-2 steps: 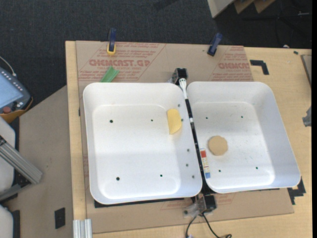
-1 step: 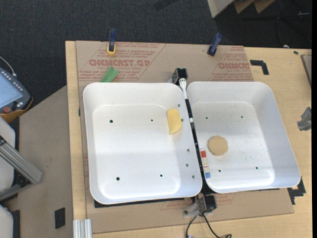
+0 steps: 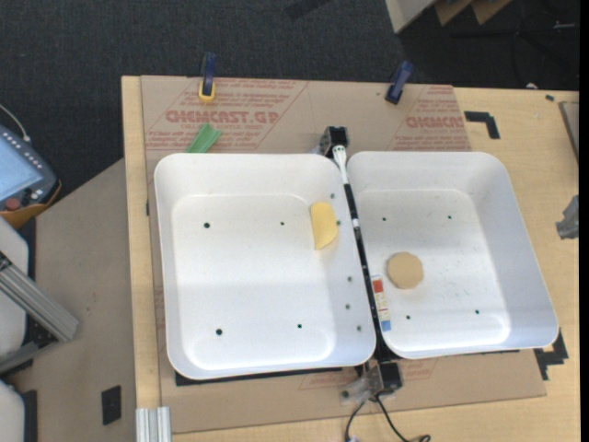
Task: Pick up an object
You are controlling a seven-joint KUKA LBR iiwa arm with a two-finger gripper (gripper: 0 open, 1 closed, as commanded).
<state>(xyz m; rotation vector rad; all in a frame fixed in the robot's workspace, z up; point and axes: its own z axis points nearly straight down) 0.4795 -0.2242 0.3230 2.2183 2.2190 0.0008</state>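
Two blue spring clamps [image 3: 208, 74] [image 3: 399, 81] pinched the far edge of the brown cardboard sheet [image 3: 276, 104], with a green strip [image 3: 203, 139] near its far-left corner. The left shallow white bin [image 3: 184, 274] held a yellow wedge-shaped object [image 3: 323, 225] by its right wall. The right shallow white bin [image 3: 515, 247] held a tan round disc [image 3: 404, 271] near its centre. Nothing covered either.

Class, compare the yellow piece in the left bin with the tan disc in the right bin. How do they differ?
The yellow, elongated soft-looking piece is brighter than the tan round flat disc, which is duller. The yellow piece is longer than wide; the tan disc is circular. The yellow piece lies near the left white bin's right wall; the tan disc sits nearer the middle of the right white bin. Both are small and lie flat.
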